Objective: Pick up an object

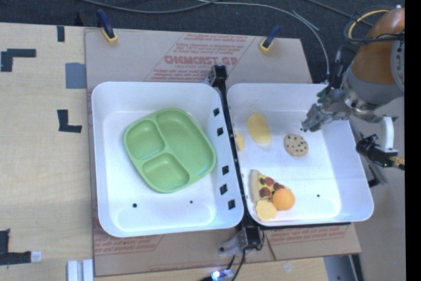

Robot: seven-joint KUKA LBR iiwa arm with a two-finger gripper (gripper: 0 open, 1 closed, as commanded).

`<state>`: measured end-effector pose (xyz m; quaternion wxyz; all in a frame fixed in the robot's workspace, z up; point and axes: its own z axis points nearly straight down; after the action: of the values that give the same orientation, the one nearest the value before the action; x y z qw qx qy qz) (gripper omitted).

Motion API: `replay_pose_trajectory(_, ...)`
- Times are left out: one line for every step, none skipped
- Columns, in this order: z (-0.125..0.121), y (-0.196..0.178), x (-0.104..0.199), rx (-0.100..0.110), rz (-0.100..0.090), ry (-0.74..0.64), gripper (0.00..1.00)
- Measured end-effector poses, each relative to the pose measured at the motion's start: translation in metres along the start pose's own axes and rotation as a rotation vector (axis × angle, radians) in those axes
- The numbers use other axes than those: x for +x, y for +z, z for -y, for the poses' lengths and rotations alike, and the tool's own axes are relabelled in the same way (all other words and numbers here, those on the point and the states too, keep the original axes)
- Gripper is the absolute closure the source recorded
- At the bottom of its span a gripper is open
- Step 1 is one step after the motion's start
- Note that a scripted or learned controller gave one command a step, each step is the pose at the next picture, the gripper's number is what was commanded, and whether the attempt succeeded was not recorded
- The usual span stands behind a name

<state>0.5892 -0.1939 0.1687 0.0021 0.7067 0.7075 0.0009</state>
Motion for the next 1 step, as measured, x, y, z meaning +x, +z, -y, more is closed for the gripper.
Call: replay_pose_trajectory(-0.0016, -0.0512, -0.0001, -0.001, 0.000, 0.000, 1.00)
